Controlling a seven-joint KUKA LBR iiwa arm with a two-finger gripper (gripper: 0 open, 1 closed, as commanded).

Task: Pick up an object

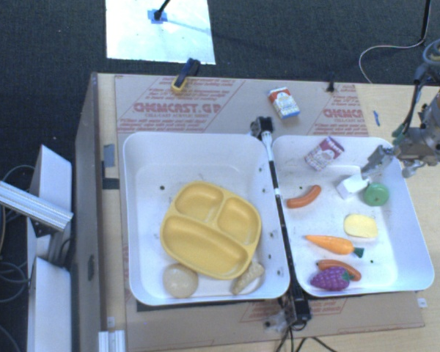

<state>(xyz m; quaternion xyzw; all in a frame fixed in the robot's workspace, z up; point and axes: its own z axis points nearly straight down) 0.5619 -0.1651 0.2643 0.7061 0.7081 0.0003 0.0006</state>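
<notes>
Near edge, right bin: grape bunch with a second sausage just behind it; then carrot, yellow wedge, sausage. Left bin: yellow divided tray, a pale round piece and a shell-like piece at its near rim. Further back: green apple touching a white block; likely light, hard, slippery plastic, best pinched across its widest part. Gripper hangs just above the apple; whether the jaws are spread cannot be told, blurred. Far surface: small carton
</notes>
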